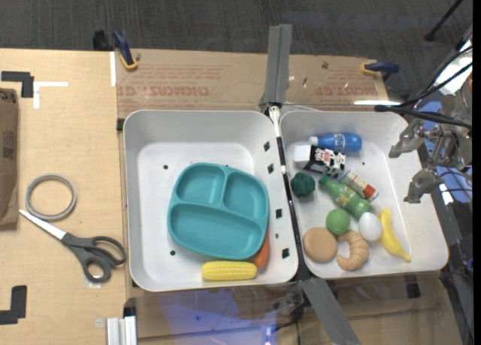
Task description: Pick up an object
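My gripper (410,167) hangs at the right rim of the right bin (421,261), open, with nothing between its fingers (404,143). To its left, inside the bin, lie a blue bottle (339,141), a cow-patterned carton (328,158), a dark green ball (303,184), a green bottle (346,195), a lime (338,221), a white egg (370,225), a banana (391,234), a bun (319,245) and a croissant (353,252). The banana and the egg are the nearest, below and left of the fingertips.
The left bin (143,186) holds a teal divided plate (218,212), a corn cob (228,270) and a carrot (262,253). On the bench at the left lie scissors (83,247) and a tape roll (50,195). A divider (282,178) separates the bins.
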`<state>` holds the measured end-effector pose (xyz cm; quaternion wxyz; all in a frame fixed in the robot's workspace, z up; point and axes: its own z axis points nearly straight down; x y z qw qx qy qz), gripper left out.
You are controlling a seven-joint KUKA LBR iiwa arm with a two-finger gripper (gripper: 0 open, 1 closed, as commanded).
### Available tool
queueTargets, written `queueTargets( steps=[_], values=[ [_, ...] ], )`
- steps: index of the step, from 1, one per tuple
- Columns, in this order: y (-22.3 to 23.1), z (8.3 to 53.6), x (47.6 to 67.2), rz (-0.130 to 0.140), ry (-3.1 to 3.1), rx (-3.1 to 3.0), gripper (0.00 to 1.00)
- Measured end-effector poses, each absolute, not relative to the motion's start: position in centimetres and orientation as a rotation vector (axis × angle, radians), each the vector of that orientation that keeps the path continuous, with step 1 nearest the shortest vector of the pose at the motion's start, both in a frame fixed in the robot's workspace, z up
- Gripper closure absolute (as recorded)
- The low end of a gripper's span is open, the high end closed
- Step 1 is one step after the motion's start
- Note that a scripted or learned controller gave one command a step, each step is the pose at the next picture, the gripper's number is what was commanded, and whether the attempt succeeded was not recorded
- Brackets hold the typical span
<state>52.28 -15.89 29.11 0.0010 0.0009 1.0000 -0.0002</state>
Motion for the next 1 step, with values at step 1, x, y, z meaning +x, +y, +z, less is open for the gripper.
queueTargets(
  steps=[1],
  values=[
    [-14.03,10.12,51.5,-0.003,3.124,-0.191,0.0]
  ],
)
